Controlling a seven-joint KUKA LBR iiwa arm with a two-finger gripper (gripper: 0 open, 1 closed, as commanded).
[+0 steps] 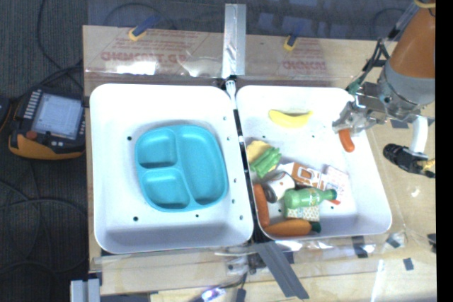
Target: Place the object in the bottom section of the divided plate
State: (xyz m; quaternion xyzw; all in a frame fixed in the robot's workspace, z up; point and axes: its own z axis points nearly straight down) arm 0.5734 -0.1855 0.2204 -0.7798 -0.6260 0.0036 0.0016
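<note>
The light-blue plastic divided plate point(180, 166) lies flat in the left white bin, its three sections bare. The small orange-red oblong object point(347, 141), perhaps a toy sausage, hangs tilted at the gripper's tip above the right bin's far right rim.

Right white plastic bin point(368, 173) is pretty cluttered: a yellow toy banana point(289, 117) lies near its back wall, a green plastic bottle with a red label point(308, 198) is on its side toward the front, and an orange toy carrot point(287, 228) sits just in front of that. Off the wooden surface point(106, 46), on the dark carpet at left, there's an orange-edged handheld pendant with a screen point(47, 122).
</note>
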